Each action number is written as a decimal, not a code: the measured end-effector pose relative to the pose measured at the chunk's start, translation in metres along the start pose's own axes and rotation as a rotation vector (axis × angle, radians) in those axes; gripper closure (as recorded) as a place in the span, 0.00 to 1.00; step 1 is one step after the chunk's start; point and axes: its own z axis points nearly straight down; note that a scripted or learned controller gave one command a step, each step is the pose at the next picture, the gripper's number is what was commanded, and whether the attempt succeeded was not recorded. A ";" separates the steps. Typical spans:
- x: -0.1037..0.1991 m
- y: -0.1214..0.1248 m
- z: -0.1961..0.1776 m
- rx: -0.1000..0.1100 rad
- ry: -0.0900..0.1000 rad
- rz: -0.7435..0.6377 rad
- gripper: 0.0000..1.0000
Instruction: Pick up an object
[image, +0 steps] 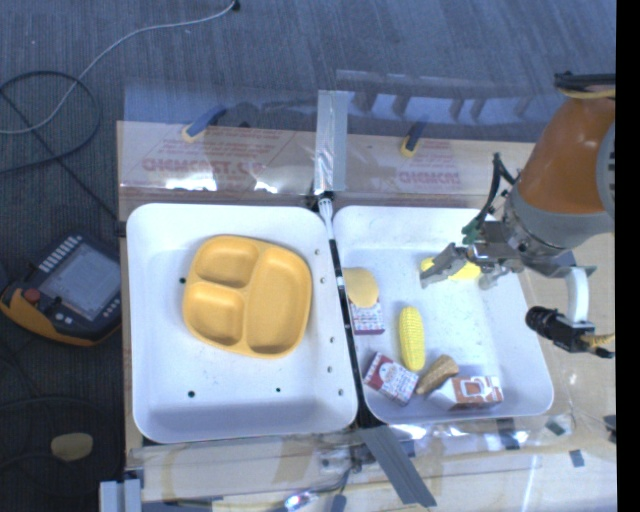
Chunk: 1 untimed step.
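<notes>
The arm (570, 170) is seen reaching in from the right over the right-hand bin (530, 400), with the pincer (455, 265) placed low above the bin's upper part. A small yellow object (452, 268) is seen right at the pincer's tip, but whether it is gripped or merely lying underneath cannot be told, and whether the pincer is released or clenched cannot be told either. The pick is therefore judged not yet proven: nothing is shown lifted clear of the bin floor, so the securing and the raising are taken as still to be done.

The other candidates are left untouched in the same bin: a corn cob (411, 337) at the middle, a red and white carton (367, 319) beside the divider with a pale round item (361, 287) just above it, a second carton (391, 379), a brown bread-like piece (437, 375) and a third carton (476, 390) near the lower edge. A yellow divided plate (247, 295) is seen in the left bin (160, 400).

The yellow object is partly covered by the pincer, so its shape is hard to make out. The arm is cut off at the right.
</notes>
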 end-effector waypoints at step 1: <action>0.019 0.024 0.115 0.001 -0.001 0.005 0.00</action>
